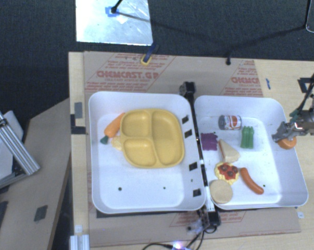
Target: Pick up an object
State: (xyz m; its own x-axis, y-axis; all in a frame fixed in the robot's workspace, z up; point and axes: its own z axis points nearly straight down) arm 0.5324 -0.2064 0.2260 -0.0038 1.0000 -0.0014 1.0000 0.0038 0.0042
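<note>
— Gripper (288, 134) sits at the right bin's (289, 165) right rim; I can't tell its state, though something orange (287, 144) lies under it.

— Contents?

— I see a can (229, 122), green block (247, 137), cheese wedge (228, 151), pizza slice (226, 172), sausage (251, 180). Left bin (102, 186): yellow divided plate (149, 138), carrot (114, 125).

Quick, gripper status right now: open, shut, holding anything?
Gripper: at the right bin's right rim; open or shut cannot be told.

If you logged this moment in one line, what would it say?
arm: right bin's right rim | gripper: over orange object | grasp: unconfirmed | yellow tray: left bin
</note>
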